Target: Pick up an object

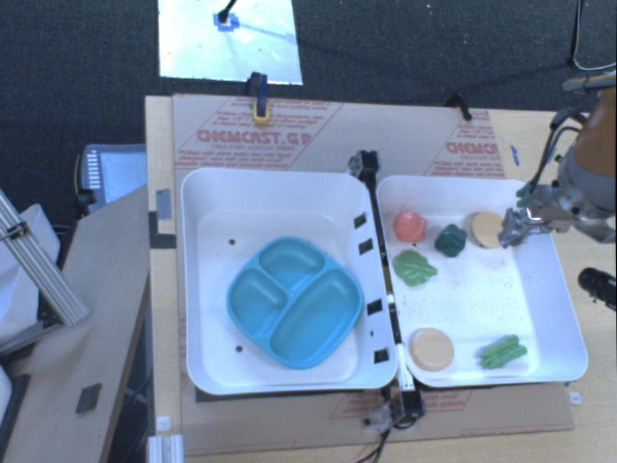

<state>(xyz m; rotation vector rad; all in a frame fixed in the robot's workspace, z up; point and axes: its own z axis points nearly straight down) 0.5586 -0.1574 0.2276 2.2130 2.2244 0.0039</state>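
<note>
The right bin [540, 287] holds several small items. A pink rounded piece [410, 225], a dark green lump [450, 240] and a tan disc [484, 228] lie along its far side. A light green leafy piece [415, 266] lies left of the middle. A second tan disc [432, 348] and a green bean-like piece [503, 351] rest near the front wall. My gripper [512, 227] reaches in from the right and sits low at the bin's far right, right beside the first tan disc. Nothing shows held in it.
The left bin [207, 258] holds a blue divided plate [294, 302]. A black clip strip [376, 258] runs along the wall between the bins. The arm's grey body [588, 177] hangs over the right bin's far right corner.
</note>
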